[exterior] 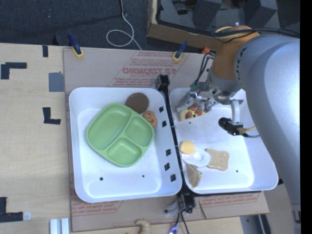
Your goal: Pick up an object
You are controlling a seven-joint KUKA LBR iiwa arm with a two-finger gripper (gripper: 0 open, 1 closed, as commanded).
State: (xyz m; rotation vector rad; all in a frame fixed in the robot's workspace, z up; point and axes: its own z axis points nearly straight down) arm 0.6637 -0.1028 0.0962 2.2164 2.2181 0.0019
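Right bin (253,177), near edge: toast slice (218,159), fried egg (195,156). Far corner: gripper (191,106) over small multicoloured item (191,113); grip state indiscernible. Left bin (83,179): green divided plate (120,134), brown disc (137,102), pretzel (149,117). Cardboard (141,69) lettering illegible.

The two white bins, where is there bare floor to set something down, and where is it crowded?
Left bin: bare along the near edge, below the green divided plate; the far right corner is crowded by the brown disc and pretzel. Right bin: bare on the right, beyond the toast. Crowded around the gripper and the fried egg.
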